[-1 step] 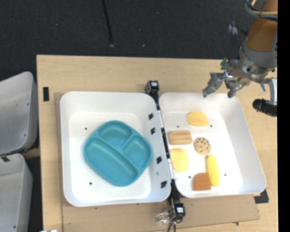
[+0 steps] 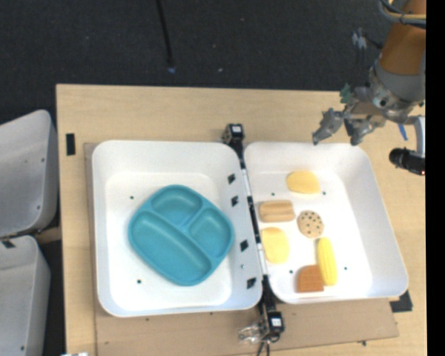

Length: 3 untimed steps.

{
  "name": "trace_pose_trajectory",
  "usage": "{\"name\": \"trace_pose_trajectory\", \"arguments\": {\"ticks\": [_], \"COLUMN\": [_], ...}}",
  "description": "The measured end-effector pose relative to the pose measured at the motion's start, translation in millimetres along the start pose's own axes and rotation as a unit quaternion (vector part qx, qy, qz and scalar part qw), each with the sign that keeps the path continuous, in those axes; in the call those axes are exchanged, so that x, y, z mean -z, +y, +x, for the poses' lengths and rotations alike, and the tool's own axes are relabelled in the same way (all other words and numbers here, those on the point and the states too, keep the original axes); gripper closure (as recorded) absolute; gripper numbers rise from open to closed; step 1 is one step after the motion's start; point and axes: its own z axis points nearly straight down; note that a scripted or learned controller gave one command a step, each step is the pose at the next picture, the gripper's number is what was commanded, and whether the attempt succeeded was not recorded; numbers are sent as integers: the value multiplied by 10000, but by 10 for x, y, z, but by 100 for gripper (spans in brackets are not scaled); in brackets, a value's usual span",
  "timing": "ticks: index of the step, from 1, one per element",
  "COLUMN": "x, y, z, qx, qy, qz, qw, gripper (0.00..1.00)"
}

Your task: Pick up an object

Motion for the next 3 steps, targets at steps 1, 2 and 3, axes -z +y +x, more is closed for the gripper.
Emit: {"name": "trace_pose_trajectory", "arguments": {"ticks": [1,2,3], "x": [-621,-1146,-1547], "y": [-11,-121,-123], "z": [15,-1,-14], "qx": [4,-10,-13], "qy": [-4,-3,-6], "qz": [15,21,8], "qw": [10000,10000,10000], "gripper": [0,0,0]}}
